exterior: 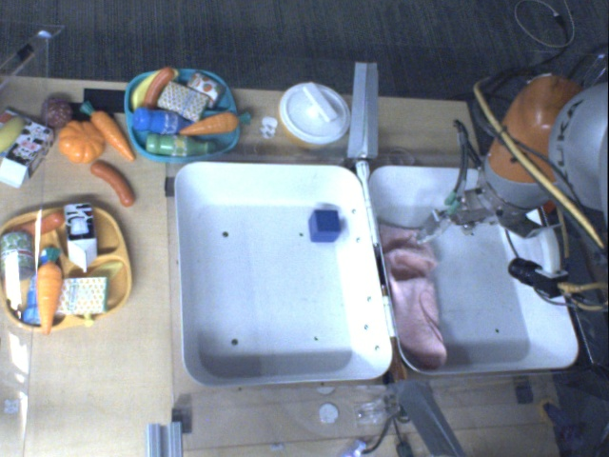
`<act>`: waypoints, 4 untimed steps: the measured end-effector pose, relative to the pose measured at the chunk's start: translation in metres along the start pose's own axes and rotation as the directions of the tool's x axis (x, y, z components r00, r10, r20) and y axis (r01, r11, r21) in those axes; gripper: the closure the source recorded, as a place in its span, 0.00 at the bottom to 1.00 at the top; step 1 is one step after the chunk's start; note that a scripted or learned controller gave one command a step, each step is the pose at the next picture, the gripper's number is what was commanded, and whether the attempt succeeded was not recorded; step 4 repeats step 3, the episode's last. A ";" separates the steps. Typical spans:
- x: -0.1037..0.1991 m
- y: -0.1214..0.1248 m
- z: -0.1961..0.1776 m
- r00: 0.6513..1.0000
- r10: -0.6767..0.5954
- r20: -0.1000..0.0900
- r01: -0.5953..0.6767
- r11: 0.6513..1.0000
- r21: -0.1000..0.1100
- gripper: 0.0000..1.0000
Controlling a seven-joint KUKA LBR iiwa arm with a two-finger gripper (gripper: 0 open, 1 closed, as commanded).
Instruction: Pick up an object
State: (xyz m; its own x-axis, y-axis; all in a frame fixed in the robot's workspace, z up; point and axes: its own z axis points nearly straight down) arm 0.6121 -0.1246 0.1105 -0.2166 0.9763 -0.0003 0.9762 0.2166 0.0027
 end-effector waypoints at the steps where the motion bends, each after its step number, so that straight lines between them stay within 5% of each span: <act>1: 0.027 0.011 0.017 0.995 -0.102 0.008 0.102 0.995 -0.015 0.00; 2: 0.023 0.032 0.017 1.000 -0.021 0.005 0.021 1.000 -0.014 0.00; 3: 0.035 -0.030 0.015 0.971 -0.239 0.008 0.239 0.971 -0.013 0.00; 4: 0.035 -0.030 0.015 0.971 -0.239 0.008 0.239 0.971 -0.013 0.00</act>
